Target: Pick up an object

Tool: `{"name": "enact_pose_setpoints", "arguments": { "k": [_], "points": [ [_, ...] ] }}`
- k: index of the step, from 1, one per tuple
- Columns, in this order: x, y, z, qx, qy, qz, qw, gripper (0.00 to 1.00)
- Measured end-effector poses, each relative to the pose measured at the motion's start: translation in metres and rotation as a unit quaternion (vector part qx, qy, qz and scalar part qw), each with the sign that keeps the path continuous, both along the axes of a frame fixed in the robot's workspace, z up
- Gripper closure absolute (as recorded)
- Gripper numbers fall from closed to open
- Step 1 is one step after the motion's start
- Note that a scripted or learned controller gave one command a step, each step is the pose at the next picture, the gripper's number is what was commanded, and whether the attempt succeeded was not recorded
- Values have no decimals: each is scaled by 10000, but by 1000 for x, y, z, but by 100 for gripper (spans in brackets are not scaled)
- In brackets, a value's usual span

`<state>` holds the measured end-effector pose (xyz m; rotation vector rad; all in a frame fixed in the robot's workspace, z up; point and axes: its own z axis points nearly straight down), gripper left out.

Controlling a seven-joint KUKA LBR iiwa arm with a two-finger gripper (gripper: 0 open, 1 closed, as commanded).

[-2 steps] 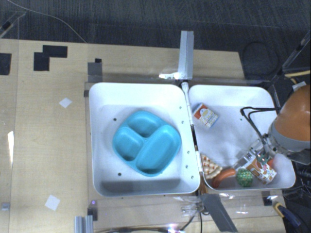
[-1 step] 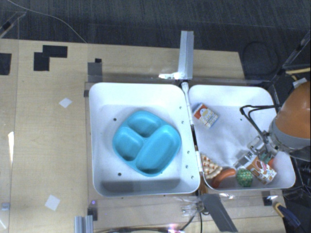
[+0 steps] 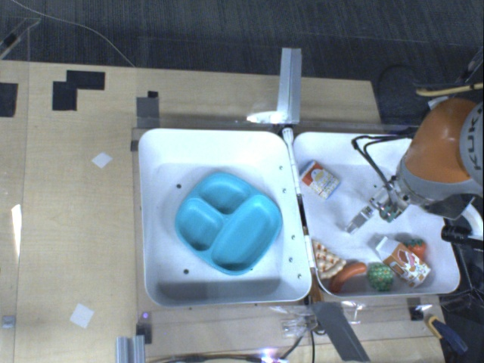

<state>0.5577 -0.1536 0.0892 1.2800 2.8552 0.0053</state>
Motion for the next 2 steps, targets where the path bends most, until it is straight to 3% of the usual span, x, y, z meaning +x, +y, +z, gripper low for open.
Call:
{"name": "enact_pose_setpoints", "arguments": {
  "k": [1,2],
  "points": [
    [85,-5,81,0,14,-66,10000,0],
    [106,47,14,-3,-16,-683,9977,0]
  ]
}}
